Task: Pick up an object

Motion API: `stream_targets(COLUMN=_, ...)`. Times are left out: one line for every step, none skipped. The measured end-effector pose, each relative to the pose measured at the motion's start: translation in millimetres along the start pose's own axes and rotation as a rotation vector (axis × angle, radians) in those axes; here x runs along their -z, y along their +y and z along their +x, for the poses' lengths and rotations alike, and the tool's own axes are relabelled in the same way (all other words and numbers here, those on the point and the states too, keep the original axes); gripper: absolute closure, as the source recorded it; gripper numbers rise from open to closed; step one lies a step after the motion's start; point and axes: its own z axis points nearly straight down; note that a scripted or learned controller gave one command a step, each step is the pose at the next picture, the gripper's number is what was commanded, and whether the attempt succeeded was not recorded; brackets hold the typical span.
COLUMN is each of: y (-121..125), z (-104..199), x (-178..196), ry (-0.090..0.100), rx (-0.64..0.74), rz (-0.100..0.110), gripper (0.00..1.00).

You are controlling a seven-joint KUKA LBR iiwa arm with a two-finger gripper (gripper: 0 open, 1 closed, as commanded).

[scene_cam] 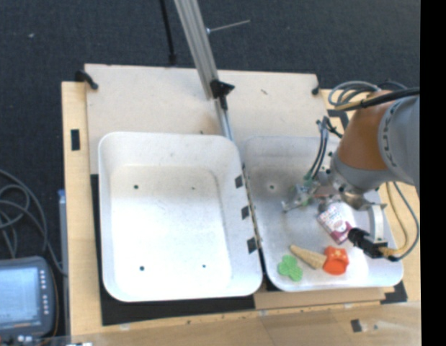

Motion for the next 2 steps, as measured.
stream_targets(y=2, z=-1, x=13, ry=0.001, rx=-0.008, rz=-0.008, gripper=1.00)
stream_targets(y=14, z=-4, x=68, ry=0.000, rx=0.007, rz=-0.010, gripper=1.00)
